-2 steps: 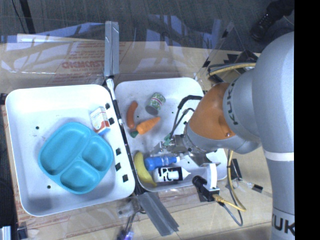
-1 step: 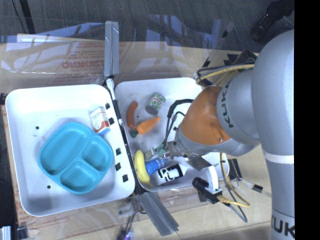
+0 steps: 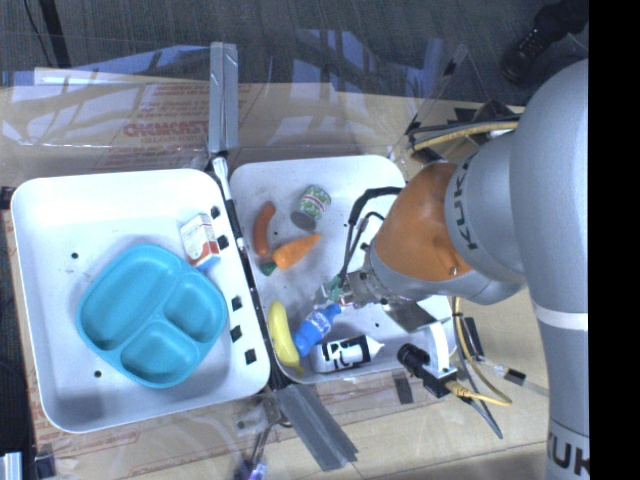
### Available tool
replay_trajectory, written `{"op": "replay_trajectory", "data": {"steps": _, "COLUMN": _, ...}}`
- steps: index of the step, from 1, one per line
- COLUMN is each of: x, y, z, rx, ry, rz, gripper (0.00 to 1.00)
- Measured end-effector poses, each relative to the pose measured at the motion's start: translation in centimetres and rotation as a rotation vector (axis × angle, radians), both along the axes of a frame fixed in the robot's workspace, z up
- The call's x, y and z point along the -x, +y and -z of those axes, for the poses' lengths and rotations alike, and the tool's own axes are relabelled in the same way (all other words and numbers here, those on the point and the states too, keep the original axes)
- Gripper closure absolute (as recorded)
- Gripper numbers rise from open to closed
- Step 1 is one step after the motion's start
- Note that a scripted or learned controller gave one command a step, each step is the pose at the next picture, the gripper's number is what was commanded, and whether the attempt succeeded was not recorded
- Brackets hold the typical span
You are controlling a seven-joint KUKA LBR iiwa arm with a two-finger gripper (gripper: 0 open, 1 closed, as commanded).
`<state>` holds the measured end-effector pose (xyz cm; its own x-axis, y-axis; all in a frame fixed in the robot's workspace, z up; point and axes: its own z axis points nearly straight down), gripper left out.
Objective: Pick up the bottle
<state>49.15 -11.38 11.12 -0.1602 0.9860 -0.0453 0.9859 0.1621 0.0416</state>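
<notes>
The left bin holds a blue divided tray across its middle and a small carton against its right wall; none of it bears on the pick. In the right bin, a sausage and a carrot lie in the upper middle with a small tin can beyond them toward the far edge, all well apart from the target. The bottle, clear with a blue cap end, lies on its side near the bin's front edge, slanting up to the right, with a banana just beside it on the left and a black-and-white label or card at its lower end. The gripper sits just above the bottle's upper end, under the orange band of the arm; how far the jaws stand apart cannot be told, and nothing shows between them. For a clean grasp, the jaws would probably best close across the bottle's narrow width, square to its long axis and nearer its middle than its cap, coming down on the side away from the banana so that fruit is not nudged or caught. A round, smooth body is likely to roll or squirt out, so a centred, slow close seems wise.
</notes>
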Motion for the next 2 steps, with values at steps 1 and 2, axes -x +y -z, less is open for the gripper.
{"op": "replay_trajectory", "data": {"steps": 1, "x": -5.75, "y": 3.21, "z": -11.44, "rx": -0.038, "ry": 0.049, "rz": 0.000, "gripper": 1.00}}
{"op": "replay_trajectory", "data": {"steps": 2, "x": -5.73, "y": 3.22, "z": -11.41, "rx": -0.038, "ry": 0.050, "rz": 0.000, "gripper": 0.00}}
